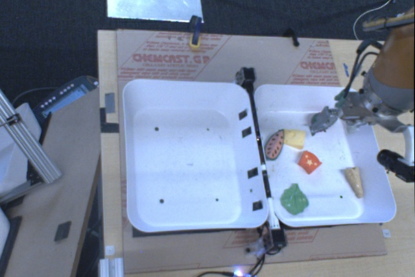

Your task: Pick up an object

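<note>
Objects for picking, all in the right shallow white bin (373, 139): pale yellow cheese-like block (296, 138), touching a reddish oval slice with dark seeds (274, 144) close to the bin's left wall; red-orange pepper-like piece (309, 161) just below and right of the yellow block; tan cone-shaped piece (353, 181) near the right wall; green leafy lump (294, 199) toward the near edge. Left shallow white bin (188, 156) alongside, on the cardboard-covered counter (168, 55).

Grey two-finger tool (321, 121) reaching in from the right on the grey arm with orange band (394, 65), slanted down and leftward, tip above the bin's upper middle, just right of the yellow block and above the red-orange piece. Nothing seen between the tips; whether spread or closed, cannot tell at this angle.

Step in hand, by judgement: approach, not yet a grasp, no object lifted. Nearest candidates: yellow block and red-orange piece. Next move likely calls for centring over one chosen piece, descending to the bin floor, closing across its narrow side. Risk with the yellow block: contact with the neighbouring seeded slice, so a nudge or a double catch. Red-orange piece apart from the others, hence the cleaner target.
</note>
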### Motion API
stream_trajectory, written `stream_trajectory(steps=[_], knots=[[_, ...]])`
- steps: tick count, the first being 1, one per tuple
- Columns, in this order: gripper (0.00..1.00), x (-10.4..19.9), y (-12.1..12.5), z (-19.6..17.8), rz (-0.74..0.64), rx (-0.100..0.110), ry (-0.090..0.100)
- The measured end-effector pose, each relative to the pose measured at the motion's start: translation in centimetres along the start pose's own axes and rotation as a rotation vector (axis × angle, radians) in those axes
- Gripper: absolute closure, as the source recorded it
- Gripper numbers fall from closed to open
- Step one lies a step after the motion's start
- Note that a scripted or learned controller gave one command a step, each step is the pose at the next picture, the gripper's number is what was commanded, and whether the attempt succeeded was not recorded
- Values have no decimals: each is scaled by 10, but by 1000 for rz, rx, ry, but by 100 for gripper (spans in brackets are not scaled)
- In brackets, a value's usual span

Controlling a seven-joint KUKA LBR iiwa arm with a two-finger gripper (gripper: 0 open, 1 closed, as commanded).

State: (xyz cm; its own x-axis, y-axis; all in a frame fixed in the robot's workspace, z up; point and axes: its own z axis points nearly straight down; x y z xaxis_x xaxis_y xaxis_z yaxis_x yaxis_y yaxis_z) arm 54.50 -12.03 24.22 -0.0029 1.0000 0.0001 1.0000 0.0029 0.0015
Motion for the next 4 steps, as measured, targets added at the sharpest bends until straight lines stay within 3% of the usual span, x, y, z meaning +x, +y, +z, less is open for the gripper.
stream_trajectory(steps=[1,2,3,4], knots=[[0,4,-3,150,0,13,3],[100,3,1,131,0,-1,0],[100,81,51,53,-10,-11,2],[100,173,77,57,-10,-3,1]])
